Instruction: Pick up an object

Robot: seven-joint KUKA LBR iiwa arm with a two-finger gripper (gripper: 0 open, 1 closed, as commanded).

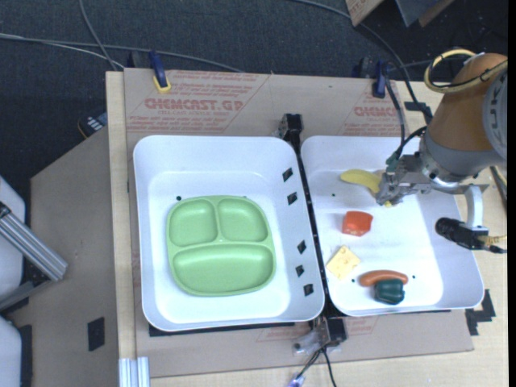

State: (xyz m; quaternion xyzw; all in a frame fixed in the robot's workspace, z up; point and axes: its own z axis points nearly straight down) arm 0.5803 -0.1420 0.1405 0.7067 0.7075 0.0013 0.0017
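Green tray [219, 244]: lies in the left bin [153, 216], far left of the red block; no part in the pick, by the look of it.
Cheese wedge [343, 262]: below and just left of the red block, apart from it.
Red block [357, 222]: mid right bin [427, 240], the landmark here.
Banana [360, 179]: above the red block, near it; long axis runs roughly left-right, with a slight downward tilt toward the right. Its right end reaches the gripper.
Carrot and green piece [385, 285]: below and right of the red block, close together.
Gripper [390, 190]: above and right of the red block, low at the banana's right end; whether the claw is spread or pinching, I cannot tell.
Step in hand: likely the descent or grasp at the banana.
Next move: likely calls for closing across the banana's narrow width, then a straight lift.
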